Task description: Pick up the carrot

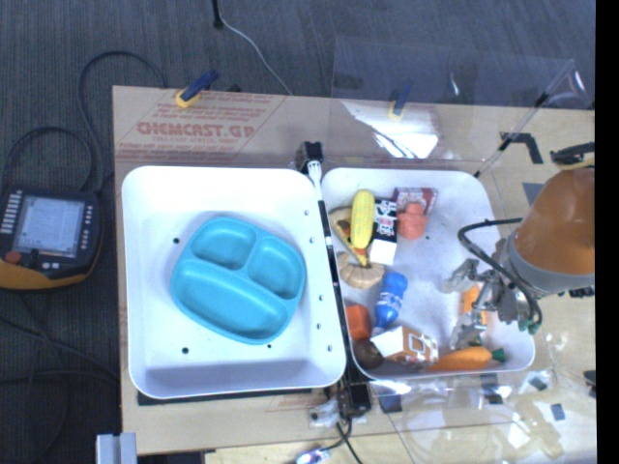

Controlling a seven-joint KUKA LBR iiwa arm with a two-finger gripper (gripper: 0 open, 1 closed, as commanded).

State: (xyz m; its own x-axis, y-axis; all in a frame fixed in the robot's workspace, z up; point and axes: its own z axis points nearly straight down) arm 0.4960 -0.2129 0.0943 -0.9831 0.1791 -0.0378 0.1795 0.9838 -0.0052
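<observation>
The carrot [462,360] is orange with a green tip at its right end. It lies flat along the front wall of the right bin [488,201]. My gripper [464,307] hangs over the right side of that bin, just behind the carrot. Its two metal fingers are spread apart, one at the back [455,280] and one at the front [468,333], and nothing is gripped between them. The front finger ends just above the carrot. The orange band of the arm [566,225] enters from the right.
The right bin also holds a banana [362,218], a blue bottle [391,296], a small orange fruit [357,321], a peach-coloured item [412,222] and small boxes [401,344] next to the carrot. A blue divided plate [239,276] lies in the left bin [145,259].
</observation>
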